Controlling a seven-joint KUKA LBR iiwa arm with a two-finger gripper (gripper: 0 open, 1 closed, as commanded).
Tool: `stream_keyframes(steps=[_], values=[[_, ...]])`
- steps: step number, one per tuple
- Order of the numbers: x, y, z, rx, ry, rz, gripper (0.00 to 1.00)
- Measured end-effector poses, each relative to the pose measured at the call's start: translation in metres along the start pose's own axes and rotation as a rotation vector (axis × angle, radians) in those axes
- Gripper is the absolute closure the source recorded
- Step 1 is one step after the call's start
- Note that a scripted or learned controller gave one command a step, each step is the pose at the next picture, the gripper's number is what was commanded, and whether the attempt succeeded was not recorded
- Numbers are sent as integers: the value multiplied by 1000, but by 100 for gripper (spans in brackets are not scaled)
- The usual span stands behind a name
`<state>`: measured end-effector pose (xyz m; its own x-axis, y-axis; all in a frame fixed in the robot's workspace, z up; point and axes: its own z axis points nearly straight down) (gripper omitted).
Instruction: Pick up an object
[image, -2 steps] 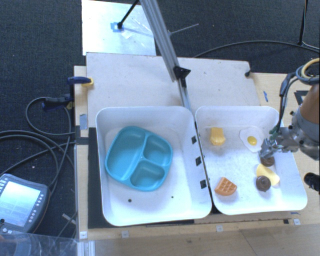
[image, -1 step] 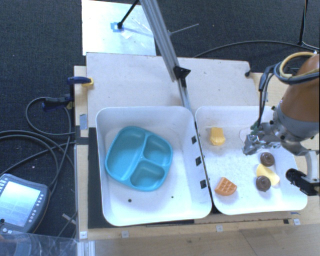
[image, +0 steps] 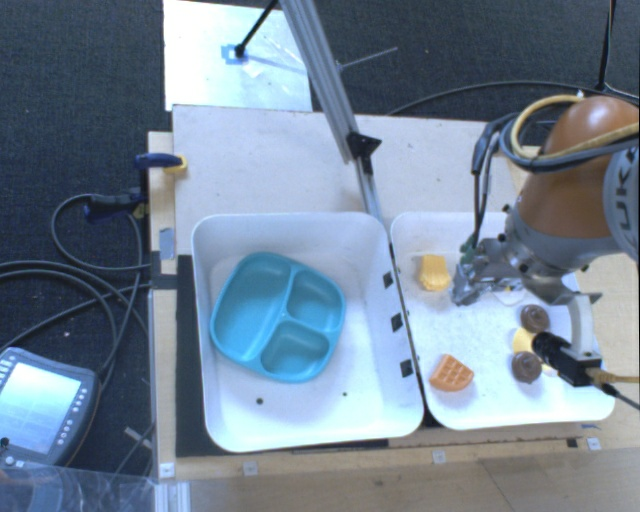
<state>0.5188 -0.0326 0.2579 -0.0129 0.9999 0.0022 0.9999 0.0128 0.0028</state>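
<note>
- We see the claw (image: 466, 290) low in the right bin (image: 500, 415) — we cannot tell its state.
- The yellow block (image: 433, 272) lies just beside it; the orange waffle (image: 451, 374) sits below — well apart.

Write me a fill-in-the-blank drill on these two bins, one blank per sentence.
1. The blue divided plate lies in the ____ bin.
2. The plate has ____ compartments.
3. The orange waffle-shaped toy lies in the ____ bin.
4. The gripper hovers just right of the ____ block.

Missing words: left; three; right; yellow
</note>
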Motion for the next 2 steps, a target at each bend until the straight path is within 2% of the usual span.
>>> stream_keyframes(steps=[1,2], values=[[55,1,-2,1,0,0,100],[112,9,17,4,0,2,100]])
